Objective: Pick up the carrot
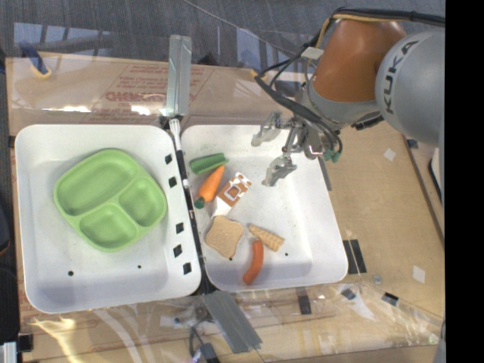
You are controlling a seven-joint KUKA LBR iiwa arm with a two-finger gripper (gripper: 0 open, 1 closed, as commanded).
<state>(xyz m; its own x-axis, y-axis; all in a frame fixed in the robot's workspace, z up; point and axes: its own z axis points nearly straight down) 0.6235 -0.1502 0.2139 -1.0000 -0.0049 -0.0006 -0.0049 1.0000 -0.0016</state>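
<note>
The carrot [209, 185] lies slanted near the left wall of the right bin [318, 233], orange with a green stub at its lower end. My gripper [271, 156] hangs over the upper right part of that bin, well to the right of the carrot. Its two fingers [264, 133] are spread apart with nothing between them.
A green pod [207, 162] lies just above the carrot. A small carton [236, 190], a bread slice [224, 237], a waffle cone piece [268, 238] and a sausage [254, 262] share the right bin. A green divided plate [110, 198] sits in the left bin.
</note>
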